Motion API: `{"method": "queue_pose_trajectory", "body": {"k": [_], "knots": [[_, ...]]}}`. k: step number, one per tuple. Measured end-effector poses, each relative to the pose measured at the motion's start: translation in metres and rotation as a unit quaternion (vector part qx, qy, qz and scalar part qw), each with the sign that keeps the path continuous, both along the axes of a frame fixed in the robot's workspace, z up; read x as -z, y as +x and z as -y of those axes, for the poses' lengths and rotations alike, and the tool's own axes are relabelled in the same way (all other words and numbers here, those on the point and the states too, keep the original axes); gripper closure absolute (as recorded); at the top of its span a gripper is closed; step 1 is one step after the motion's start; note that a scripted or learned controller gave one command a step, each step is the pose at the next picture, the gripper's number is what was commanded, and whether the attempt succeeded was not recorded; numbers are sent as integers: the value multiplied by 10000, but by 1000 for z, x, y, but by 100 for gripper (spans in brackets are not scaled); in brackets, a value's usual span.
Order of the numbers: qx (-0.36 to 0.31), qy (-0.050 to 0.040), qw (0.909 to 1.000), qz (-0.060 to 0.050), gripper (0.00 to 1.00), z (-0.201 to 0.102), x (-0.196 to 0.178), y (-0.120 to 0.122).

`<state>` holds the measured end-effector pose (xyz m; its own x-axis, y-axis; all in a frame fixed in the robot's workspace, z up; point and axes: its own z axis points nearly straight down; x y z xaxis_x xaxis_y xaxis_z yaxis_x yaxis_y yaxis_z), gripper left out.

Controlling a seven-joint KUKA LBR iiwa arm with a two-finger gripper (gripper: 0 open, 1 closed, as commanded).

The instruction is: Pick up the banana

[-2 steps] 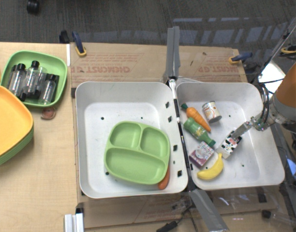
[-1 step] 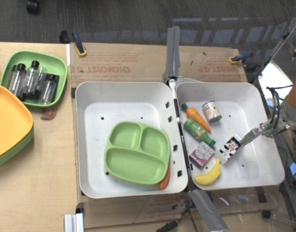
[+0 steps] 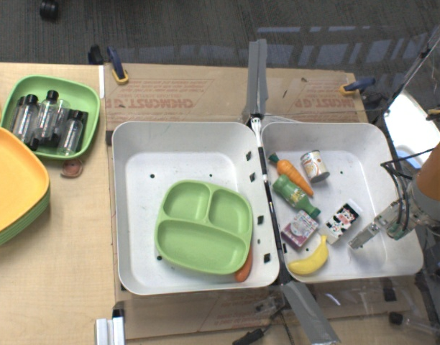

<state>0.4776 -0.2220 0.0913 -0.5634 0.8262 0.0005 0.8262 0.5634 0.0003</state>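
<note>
In the right bin (image 3: 378,142), near-left corner: banana (image 3: 310,259), lying just beside a small purple carton (image 3: 300,230). End effector (image 3: 367,234) low at the bin's right side, well apart from the banana; finger spread cannot be told, nothing visibly gripped. Left bin (image 3: 134,157) carries a green divided plate (image 3: 204,227).

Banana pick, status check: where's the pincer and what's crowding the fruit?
Pincer low in right bin, right of banana, holding nothing. Banana at near-left corner, untouched. Pink carton against its upper side, cow-print carton close by.
</note>
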Motion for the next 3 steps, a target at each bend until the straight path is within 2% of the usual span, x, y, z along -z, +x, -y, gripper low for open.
{"method": "queue_pose_trajectory", "body": {"k": [1, 2, 3], "knots": [[25, 0, 10000, 15, 100, 1, -9, 1], [531, -4, 9986, 3, 100, 0, 0, 28], [1034, -9, 9946, 8, 100, 0, -8, 65]]}}
